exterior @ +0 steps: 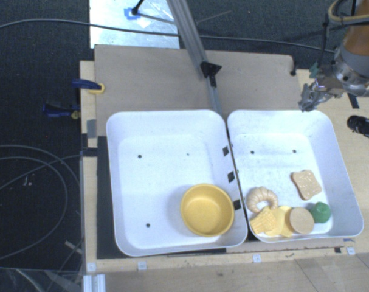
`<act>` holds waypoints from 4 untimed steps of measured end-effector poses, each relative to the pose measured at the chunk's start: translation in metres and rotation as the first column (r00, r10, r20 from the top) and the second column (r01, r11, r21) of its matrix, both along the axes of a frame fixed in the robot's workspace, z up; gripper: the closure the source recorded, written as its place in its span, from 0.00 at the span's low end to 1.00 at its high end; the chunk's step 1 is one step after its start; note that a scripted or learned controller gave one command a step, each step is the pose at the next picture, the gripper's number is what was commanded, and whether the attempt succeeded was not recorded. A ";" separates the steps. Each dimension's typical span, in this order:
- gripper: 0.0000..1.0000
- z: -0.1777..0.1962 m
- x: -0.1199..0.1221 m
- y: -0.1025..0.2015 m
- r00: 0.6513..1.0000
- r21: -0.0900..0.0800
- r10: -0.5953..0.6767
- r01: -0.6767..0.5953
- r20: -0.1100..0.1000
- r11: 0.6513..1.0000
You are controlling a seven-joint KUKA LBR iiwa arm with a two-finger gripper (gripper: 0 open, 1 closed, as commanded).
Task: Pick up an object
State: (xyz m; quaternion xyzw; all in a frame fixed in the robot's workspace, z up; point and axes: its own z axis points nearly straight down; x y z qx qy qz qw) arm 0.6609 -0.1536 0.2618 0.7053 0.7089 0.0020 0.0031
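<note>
We are seeing end effector (308, 100) hovering at right bin's (336, 139) far rim | grip state unclear | toast (306, 184) lying nearward, just left.

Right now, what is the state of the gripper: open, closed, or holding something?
Gripper: cannot be told; it hangs above the far rim of the right bin, with nothing visible in it.

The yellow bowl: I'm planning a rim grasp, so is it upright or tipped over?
Upright. The yellow bowl sits in the left bin with its round opening facing up and its inside visible.
</note>
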 end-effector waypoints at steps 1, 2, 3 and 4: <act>1.00 0.006 -0.020 0.050 1.000 0.003 0.004 -0.004 -0.005 1.000; 1.00 0.007 -0.041 0.094 1.000 0.004 0.005 -0.005 -0.007 1.000; 1.00 -0.005 -0.047 0.144 1.000 0.004 0.005 -0.005 -0.007 1.000; 1.00 -0.004 -0.062 0.187 1.000 0.004 0.005 -0.005 -0.008 1.000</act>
